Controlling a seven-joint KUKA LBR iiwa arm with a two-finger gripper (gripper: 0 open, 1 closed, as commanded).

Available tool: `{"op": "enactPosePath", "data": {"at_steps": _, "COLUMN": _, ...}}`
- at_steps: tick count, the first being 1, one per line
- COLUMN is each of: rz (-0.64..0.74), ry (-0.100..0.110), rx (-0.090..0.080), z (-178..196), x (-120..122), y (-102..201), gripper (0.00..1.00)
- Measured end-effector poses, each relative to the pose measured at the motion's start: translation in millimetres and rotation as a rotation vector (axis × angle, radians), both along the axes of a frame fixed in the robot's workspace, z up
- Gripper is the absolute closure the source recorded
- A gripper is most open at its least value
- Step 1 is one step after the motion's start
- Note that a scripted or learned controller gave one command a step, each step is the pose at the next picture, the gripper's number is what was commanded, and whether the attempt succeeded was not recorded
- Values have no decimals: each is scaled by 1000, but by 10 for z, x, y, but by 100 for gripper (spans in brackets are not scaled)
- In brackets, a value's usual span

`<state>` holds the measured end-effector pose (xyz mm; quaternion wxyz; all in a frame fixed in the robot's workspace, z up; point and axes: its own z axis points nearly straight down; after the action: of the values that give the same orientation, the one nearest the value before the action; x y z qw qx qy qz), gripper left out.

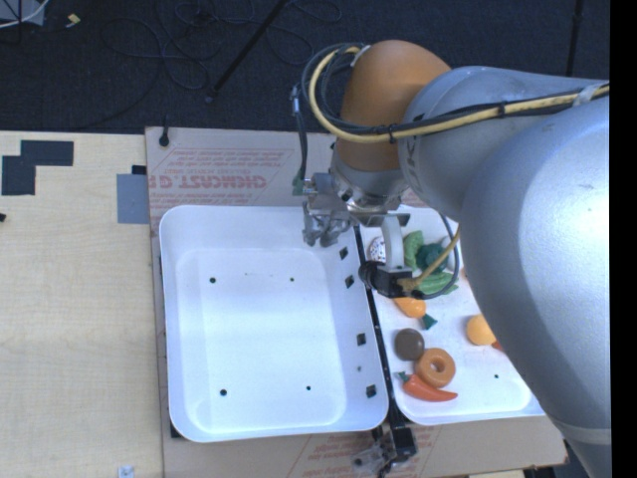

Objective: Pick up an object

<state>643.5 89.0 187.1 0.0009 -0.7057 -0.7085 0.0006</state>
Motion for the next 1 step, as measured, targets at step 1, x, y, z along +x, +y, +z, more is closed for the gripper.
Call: {"op": "enactPosePath", "data": {"at_steps": 1, "rz": -1, "ry": 1, "rx": -1, "z": -1, "x": -1, "y": -18, "gripper": 0}}
